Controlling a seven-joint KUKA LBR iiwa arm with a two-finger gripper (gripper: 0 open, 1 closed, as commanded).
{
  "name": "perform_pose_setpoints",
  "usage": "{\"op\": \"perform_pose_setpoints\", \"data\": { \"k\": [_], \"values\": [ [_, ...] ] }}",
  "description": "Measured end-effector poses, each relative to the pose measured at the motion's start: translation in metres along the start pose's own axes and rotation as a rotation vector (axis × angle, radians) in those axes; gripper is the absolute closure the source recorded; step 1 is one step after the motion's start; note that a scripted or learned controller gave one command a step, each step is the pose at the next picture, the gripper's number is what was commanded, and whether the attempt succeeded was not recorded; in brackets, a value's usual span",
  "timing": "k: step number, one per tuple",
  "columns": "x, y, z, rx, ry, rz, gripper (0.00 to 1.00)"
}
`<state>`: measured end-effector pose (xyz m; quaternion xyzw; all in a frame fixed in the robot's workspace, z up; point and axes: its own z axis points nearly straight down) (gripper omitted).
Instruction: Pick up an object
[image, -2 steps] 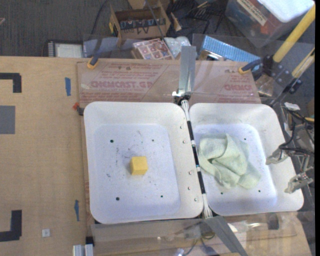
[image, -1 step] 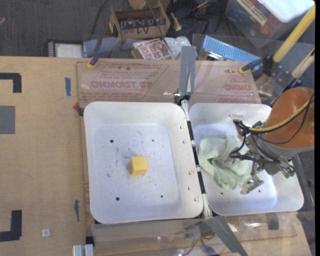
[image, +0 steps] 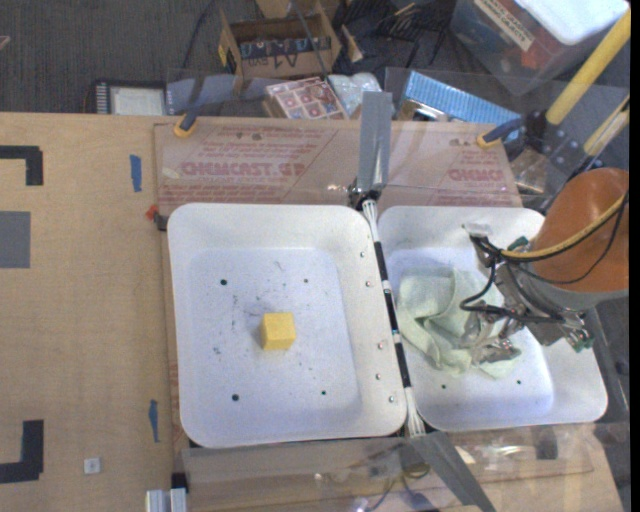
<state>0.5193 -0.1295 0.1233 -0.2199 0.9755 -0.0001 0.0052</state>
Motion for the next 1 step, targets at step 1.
{"op": "perform_pose_setpoints", "data": {
  "k": [1],
  "values": [
    [0.0503,-0.0412,-0.0495,0.002,0.004,0.162,1.0]
  ]
}}
